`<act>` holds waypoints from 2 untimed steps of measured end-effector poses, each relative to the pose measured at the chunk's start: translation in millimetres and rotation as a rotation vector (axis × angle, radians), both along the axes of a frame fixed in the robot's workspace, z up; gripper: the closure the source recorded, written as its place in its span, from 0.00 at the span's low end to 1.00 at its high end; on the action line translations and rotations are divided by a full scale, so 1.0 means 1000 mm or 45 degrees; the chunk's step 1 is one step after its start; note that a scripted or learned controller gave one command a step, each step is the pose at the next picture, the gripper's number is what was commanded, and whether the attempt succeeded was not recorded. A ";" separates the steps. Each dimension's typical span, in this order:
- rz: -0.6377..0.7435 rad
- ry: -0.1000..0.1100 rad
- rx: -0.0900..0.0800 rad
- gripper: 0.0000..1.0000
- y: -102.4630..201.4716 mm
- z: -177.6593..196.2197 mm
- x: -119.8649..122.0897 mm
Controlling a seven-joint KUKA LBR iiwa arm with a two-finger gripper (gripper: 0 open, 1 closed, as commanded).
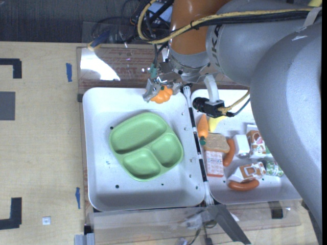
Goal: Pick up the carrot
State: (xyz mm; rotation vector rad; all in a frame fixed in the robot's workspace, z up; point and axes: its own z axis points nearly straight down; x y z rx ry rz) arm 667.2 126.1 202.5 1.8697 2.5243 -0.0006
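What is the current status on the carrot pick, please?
Gripper over left bin's far edge, shut on an orange item. Carrot lying in right bin, untouched. Green plate well clear.

Wooden bench (41,152) bears two white bins (97,152), apparently touching.

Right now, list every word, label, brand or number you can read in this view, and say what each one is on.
None can be read.
Red and white carton in the right bin: printed label, too blurred to read.
Small packets and in the same bin: coloured printing, too small to read.
Green divided plate in the left bin: no marking.
Blue tape and black squares on the bench: no writing.
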 end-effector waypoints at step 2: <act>0.532 0.004 0.001 1.00 -0.023 0.026 -0.037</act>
